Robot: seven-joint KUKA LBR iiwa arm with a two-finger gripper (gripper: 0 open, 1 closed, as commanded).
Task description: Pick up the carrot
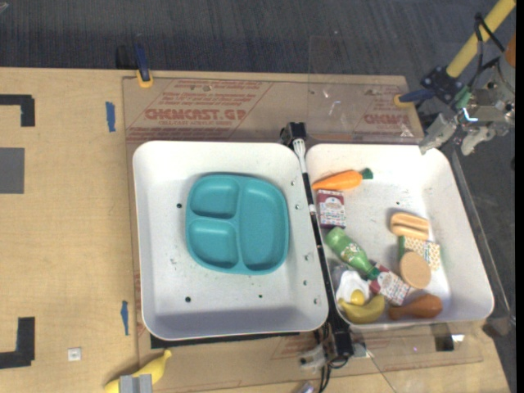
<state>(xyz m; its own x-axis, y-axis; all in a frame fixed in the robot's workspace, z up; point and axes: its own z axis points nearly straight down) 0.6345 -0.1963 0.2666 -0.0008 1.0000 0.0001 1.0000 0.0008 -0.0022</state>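
Observation:
The carrot (337, 180), orange with a green tip pointing right, lies on its side at the far left of the right bin (458, 219), near the divider between the bins. My gripper (455, 140) hangs above the bin's far right corner, well to the right of the carrot and apart from it. It looks open, with nothing between its fingers.
Just in front of the carrot stands a small red and white carton (332, 208). Further forward lie a green bottle (350, 252), a hot dog (410, 223), a banana (363, 309) and several other toy foods. The left bin (155, 252) holds a teal divided plate (239, 223).

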